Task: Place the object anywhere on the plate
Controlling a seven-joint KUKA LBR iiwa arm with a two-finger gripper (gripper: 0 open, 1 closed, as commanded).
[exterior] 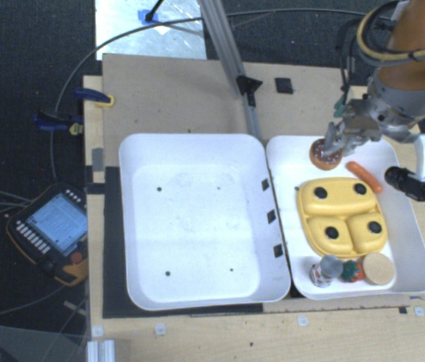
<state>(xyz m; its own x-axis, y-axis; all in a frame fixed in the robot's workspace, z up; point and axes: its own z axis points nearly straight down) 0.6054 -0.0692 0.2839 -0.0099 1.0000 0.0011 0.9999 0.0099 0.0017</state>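
Brown and round, the donut (323,155) sits in the far corner of the right bin (416,225), close against the back wall. It looks like a small toy ring with a darker top, and my gripper (334,143) is right over it, fingertips down at its upper edge. I cannot tell how my jaws stand: from this slant they merge with the donut, and I see no clear gap or clamp.

The plate (342,216) is yellow, with divided sections, lying in the middle of the same bin, just beside the donut on the near side. An orange carrot (364,176) lies between the donut and the plate's far right corner. A few small toys (340,270) and a tan disc (379,268) crowd the near end of the bin. The left bin (194,221) lies alongside.

I judge the donut to be light and fairly stiff, probably plastic or hard foam, so it should not crush. Its rounded, likely smooth rim could slip out of a shallow pinch. The better hold, I think, is across the ring's full width, fingers low on opposite sides, or one finger through the hole and one outside. The wall behind it leaves little room for a finger on that side, so I would favour pinching along the wall, not toward it.
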